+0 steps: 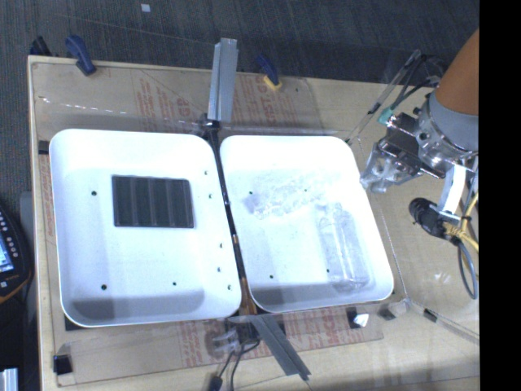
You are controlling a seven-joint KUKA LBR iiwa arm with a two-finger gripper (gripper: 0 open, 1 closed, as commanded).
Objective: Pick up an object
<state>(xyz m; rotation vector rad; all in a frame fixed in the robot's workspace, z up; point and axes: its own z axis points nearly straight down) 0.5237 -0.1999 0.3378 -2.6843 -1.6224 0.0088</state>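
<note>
Nearest the viewer, at 6 o'clock, a grey metal bracket [277,350] lies on the bench [326,104] just below the seam where the two white bins meet.

Left bin [73,218] fills the 9 o'clock half of the scene. One dark, ridged rectangular block [153,201] lies flat in it, toward the bin's 11 o'clock part and apart from every wall.

Right bin [277,287] sits touching the left one along the centre line. Two clear things lie in it, both hard to make out against the white. A clear bottle [343,247] lies on its side along the bin's 3 o'clock wall, its length running from 12 toward 6 o'clock. A crumpled clear wrapper [281,194] lies toward the bin's 12 o'clock end, near the bottle's upper end; whether the two touch cannot be told.

At 3 o'clock in the scene, the gripper [381,169] hangs outside the right bin, just beside its 2 o'clock corner, over bare bench. It looks pale and glassy, and whether it is wide, narrow or holding anything cannot be told. Behind it the grey arm [449,125] reaches in from the right edge, with its orange band [462,72] at 2 o'clock. Black and yellow cables [431,217] loop just below the wrist.

At 12 o'clock, an upright grey metal post [221,80] stands at the top of the seam between the bins. Two blue clamps grip the bench's far edge, one [80,55] at 11 o'clock and one [269,70] just right of the post.
</note>
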